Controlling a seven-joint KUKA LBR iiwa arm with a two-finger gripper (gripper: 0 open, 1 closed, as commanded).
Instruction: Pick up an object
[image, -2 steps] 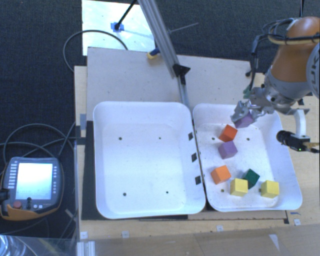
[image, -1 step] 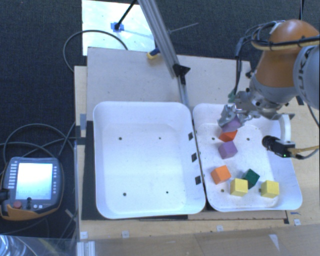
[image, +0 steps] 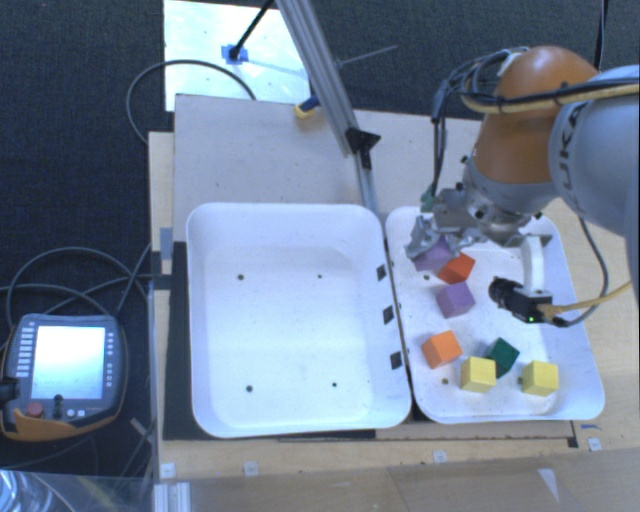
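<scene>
We see two bins: the left bin (image: 290, 320) and the right bin (image: 575, 395) with blocks. Our gripper (image: 432, 250) sits low at its far-left corner over a purple block (image: 434, 260); the grip we cannot tell. Nothing is lifted yet.

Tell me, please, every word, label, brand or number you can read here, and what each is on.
"UK": partial grey lettering on the arm, cut off by the frame edge.
Pendant: its screen is washed out and its button markings are too small to read.
Blocks and bins: no text on them.
</scene>
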